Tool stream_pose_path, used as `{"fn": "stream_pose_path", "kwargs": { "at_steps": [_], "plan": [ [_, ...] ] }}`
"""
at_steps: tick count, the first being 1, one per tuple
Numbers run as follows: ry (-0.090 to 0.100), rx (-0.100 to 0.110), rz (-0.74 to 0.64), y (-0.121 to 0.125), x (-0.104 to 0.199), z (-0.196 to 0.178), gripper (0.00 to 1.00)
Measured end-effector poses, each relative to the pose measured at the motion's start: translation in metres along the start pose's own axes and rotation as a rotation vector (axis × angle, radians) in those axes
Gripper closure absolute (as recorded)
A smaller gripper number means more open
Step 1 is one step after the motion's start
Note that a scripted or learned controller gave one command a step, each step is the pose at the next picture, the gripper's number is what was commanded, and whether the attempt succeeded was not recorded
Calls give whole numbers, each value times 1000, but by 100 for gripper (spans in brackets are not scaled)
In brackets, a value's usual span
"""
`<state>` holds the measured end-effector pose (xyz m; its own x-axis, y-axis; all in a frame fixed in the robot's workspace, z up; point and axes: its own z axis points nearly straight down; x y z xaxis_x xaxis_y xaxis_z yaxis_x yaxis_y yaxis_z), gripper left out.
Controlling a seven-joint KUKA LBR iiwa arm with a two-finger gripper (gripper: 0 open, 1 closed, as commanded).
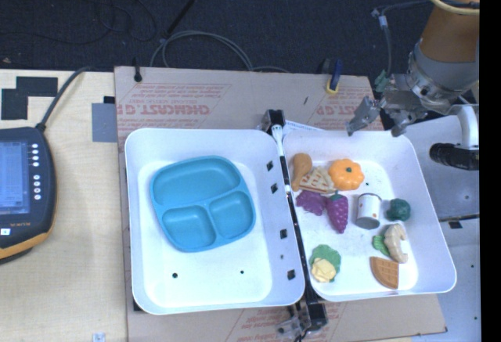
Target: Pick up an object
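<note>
Above the far right corner of the right bin [427, 176], the gripper [377, 120] hangs with its two dark fingers spread apart and nothing between them, so no object is picked up yet. It sits high and off to the back edge, which reads as a waiting or approach pose that leaves the toys below uncovered for the camera. All the candidates lie in that right bin: a small orange pumpkin [345, 174] near the back, a tan bread roll [300, 167] and a wedge of crackers [316, 181] just beside it, purple grapes [337, 211] and another purple piece [310, 202] toward the middle, a short metal can [368, 210] lying beside the grapes, and a dark green piece [398, 210] to its right. Nearer the front are a yellow-green vegetable [324, 263], a pale mushroom-like piece [394, 241] and an orange slice [384, 271]. The left bin [141, 254] bears a blue divided plate [203, 202], probably kept apart as a drop-off spot. Judging by position, the pumpkin is the nearest target and stands fairly clear on its right side; the crackers, roll and purple pieces are crowded together, so a descent there risks nudging neighbours instead of closing on one thing.
</note>
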<state>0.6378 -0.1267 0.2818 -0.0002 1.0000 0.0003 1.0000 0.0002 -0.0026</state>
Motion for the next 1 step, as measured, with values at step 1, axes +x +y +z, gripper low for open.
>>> {"fn": "stream_pose_path", "kwargs": {
  "at_steps": [1],
  "plan": [
    [1,12,2,-15,-28,131,0]
  ]
}}
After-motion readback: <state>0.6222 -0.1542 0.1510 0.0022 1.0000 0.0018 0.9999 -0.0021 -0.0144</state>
